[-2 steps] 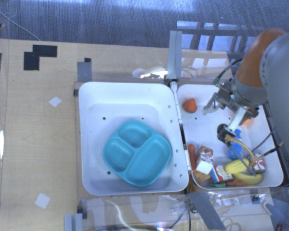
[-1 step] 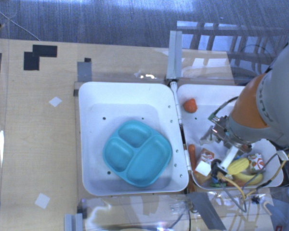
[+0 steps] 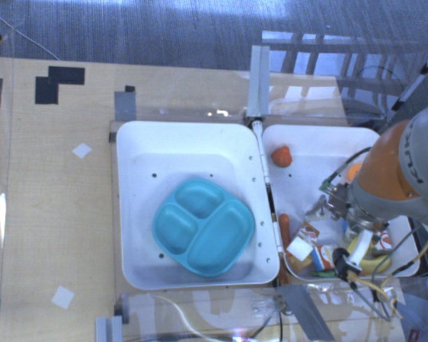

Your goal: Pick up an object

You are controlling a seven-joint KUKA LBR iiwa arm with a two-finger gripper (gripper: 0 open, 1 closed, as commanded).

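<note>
Wooden bench (image 3: 50, 212), left bin (image 3: 139, 262) with blue plate (image 3: 203, 226), right bin (image 3: 307, 144) cluttered

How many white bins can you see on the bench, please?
2. The left bin holds a blue divided plate; the right bin, beside it, holds an orange ball and more items, partly hidden under the arm.

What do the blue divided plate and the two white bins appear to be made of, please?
The blue divided plate looks like moulded plastic: one even colour, rounded compartments, a soft sheen. The left bin and the right bin also look like plastic, smooth and matte white with rounded corners, though thin coated metal cannot be ruled out.
</note>
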